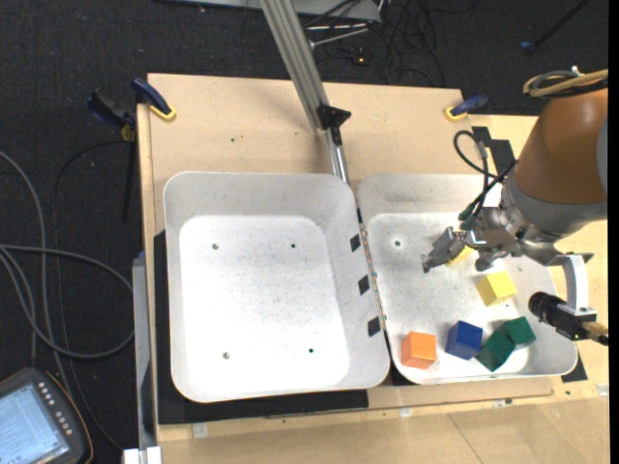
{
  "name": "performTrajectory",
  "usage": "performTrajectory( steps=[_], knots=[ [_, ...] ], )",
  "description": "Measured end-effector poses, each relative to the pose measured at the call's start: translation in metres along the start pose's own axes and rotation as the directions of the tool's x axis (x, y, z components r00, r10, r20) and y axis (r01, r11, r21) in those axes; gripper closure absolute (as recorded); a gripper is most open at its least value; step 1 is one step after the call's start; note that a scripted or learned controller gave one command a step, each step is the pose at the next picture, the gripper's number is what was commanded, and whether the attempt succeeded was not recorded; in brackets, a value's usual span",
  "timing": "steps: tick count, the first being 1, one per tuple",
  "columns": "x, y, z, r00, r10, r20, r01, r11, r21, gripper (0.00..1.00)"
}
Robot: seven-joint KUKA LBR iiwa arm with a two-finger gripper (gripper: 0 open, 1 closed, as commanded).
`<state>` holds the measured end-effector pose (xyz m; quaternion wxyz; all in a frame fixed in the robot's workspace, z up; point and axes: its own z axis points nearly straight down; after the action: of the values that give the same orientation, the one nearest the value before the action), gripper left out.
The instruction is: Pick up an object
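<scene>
Above the right shallow white plastic bin [406, 196], the two-finger metal gripper [447, 250] hangs with jaws spread and nothing between them, the small yellow cube [497, 287] lying just beside them, nearer the bin's front.

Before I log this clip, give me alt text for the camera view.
A grey and orange robot arm reaches from the right over the right white bin, its gripper hovering above the bin floor. A yellow block, orange block, blue block and green blocks lie in that bin's near end.
</scene>
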<state>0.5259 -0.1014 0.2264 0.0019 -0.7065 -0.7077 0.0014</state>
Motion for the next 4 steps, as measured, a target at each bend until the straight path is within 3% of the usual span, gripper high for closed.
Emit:
performTrajectory(
  steps=[1, 4],
  knots=[
    [0.000, 0.001, -0.002, 1.000, 0.002, 0.001, -0.002, 1.000, -0.005, 0.00],
    [-0.002, -0.003, 0.133, 1.000, 0.003, 0.001, -0.003, 1.000, -0.003, 0.00]
  ],
)
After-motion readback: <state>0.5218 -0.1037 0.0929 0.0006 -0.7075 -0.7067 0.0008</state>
